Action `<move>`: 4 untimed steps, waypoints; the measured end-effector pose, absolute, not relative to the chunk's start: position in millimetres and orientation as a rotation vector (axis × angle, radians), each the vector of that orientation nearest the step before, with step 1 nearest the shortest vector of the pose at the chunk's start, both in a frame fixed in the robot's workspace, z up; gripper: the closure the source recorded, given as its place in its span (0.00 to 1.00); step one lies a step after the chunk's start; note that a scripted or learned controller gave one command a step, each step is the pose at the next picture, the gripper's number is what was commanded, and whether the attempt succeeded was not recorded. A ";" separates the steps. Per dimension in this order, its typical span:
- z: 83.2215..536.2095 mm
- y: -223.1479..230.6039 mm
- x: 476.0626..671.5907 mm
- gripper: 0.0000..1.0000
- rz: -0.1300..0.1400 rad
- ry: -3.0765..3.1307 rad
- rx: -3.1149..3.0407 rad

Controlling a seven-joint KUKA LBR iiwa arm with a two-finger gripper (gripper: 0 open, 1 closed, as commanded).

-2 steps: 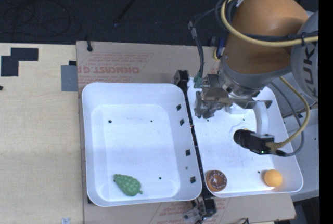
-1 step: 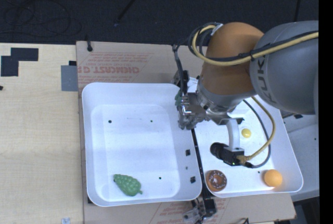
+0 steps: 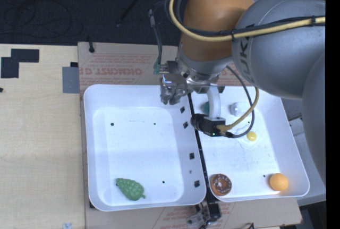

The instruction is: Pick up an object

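The gripper hung at the far rim of the left shallow white plastic bin, close to the divider between the two bins. Whether it was open or shut could not be told, and nothing showed in its hold.

No pickable thing lay under it. The green knobbly grape-bunch toy sat well apart from the gripper, toward the near-left corner of that bin. In the right white bin, the round brown doughnut with dark glaze lay near the front rim, well below the gripper in the view. The smooth orange ball was farther off, at the near-right corner. A small yellow piece lay nearer, to the gripper's right.

Judged from this, the step was choosing and approaching a target. Doing it well would have meant centring above one thing before descending, clear of the bin walls. The ball would probably roll from a loose pinch. The bumpy toy and the flat doughnut looked easier to trap. The pale wooden desk lay left of the bins.
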State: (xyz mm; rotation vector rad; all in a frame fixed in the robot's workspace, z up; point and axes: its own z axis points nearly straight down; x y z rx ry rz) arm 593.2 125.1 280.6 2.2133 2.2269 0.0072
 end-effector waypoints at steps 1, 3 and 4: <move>242.4 251.8 579.8 1.00 -0.003 2.239 2.212; 212.3 130.5 494.7 1.00 -0.009 2.221 2.227; 211.1 131.7 495.5 0.00 -0.007 2.220 2.228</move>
